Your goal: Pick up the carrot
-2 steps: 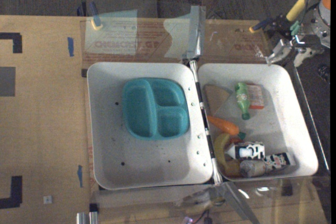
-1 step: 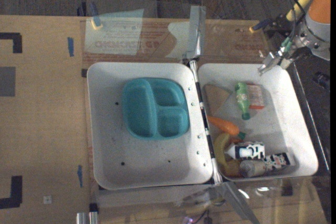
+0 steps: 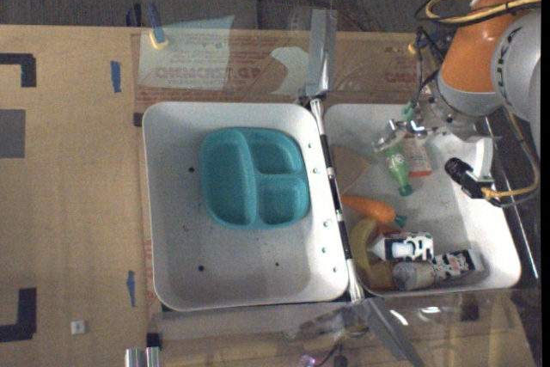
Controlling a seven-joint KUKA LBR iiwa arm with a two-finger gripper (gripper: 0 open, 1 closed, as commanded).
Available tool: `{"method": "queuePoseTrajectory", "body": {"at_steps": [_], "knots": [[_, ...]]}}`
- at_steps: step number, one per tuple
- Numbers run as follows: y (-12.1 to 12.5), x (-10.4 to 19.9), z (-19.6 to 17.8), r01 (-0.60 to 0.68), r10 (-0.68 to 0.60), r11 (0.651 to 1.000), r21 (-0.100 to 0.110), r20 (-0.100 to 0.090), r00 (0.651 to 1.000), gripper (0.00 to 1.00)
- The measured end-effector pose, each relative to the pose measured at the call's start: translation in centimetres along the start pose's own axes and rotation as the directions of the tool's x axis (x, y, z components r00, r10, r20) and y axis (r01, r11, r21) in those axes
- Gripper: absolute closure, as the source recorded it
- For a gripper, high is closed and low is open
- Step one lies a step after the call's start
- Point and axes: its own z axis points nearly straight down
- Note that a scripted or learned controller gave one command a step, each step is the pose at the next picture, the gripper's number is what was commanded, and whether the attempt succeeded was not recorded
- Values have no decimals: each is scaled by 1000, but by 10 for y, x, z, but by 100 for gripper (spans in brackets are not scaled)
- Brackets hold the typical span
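Orange carrot [image 3: 369,207] | tapered, lying flat | right bin [image 3: 494,223]

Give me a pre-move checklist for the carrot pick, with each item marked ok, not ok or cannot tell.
1. Carrot in view in the right bin, near its left wall: ok.
2. Top of carrot uncovered: ok.
3. Space around carrot: not ok; banana lies just below it, green bottle just above.
4. Gripper over carrot: not ok; it sits near the bin's far edge, beside the green bottle.
5. Finger opening: cannot tell.
6. Teal plate in the left bin, away from the path: ok.
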Motion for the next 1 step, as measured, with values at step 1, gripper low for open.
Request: {"method": "queuePoseTrajectory", "body": {"at_steps": [1], "knots": [[18,28,-9,-296,296,955,15,-1,955,0]]}}
